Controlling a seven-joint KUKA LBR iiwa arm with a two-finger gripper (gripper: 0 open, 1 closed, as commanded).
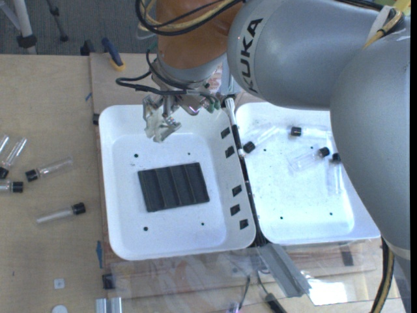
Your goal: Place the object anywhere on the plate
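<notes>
A black ribbed plate (174,186) lies flat on the floor of the left white bin (124,240). My gripper (158,126) hangs over the back of that bin, a short way behind the plate and slightly to its left. Nothing can be made out in it. Several clear vials with black caps lie in the right bin (345,227); one vial (311,156) sits near the middle and another vial (259,141) rests by the divider. The arm's orange band (195,25) and grey body cover the back of both bins.
More capped vials lie loose on the wooden bench to the left of the bins, such as a vial (51,169) and a lower vial (61,212). A row of black clips (234,175) runs along the wall between the bins. A blue tool (112,53) lies at the back.
</notes>
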